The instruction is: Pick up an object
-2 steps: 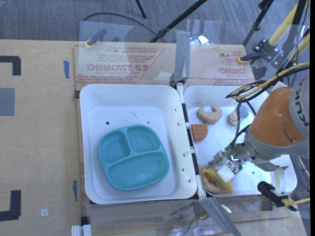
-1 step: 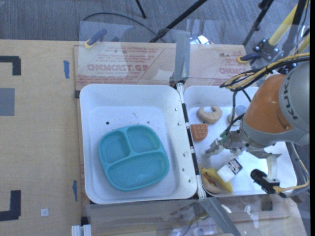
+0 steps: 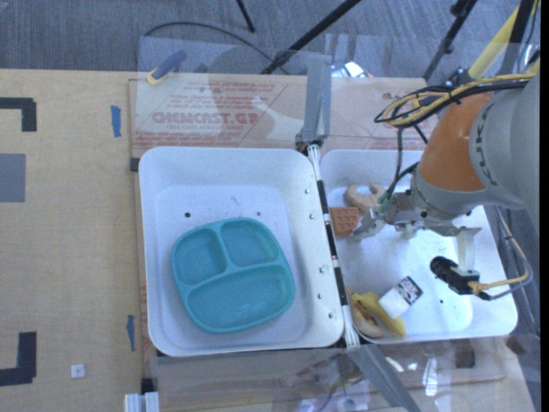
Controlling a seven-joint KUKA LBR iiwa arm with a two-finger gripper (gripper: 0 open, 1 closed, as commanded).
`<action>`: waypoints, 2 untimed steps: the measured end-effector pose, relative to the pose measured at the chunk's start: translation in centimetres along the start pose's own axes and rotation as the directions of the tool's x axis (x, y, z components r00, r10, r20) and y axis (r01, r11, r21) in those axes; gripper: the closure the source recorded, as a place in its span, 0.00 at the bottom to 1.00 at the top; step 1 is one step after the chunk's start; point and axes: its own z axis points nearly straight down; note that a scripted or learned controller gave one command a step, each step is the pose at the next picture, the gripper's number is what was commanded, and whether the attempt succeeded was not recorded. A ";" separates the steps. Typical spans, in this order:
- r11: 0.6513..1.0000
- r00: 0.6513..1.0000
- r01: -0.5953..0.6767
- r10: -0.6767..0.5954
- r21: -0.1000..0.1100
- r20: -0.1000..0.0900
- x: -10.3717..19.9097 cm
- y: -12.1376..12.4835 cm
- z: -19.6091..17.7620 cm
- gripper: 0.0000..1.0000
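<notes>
Two bins on the desk. Arm (image 3: 480,153) over the right bin (image 3: 493,316); end effector (image 3: 377,217) low at its 10 o'clock, beside an orange block (image 3: 344,221). Grip state: cannot tell. Reach step, judging by this; next calls for closing on the block, then lifting.

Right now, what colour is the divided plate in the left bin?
Teal blue-green all over; the divided plate shows plainly in the camera view.

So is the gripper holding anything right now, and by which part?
Cannot tell. The gripper is low in the right bin, beside the orange block and tan toy, but no object shows between its fingers.
</notes>
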 end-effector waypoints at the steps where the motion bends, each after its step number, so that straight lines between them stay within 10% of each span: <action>1: 1.000 1.000 0.029 -0.029 0.003 0.000 0.3 6.0 0.1 0.00; 2: 0.993 0.993 0.117 -0.117 0.010 0.000 0.6 9.0 0.2 0.00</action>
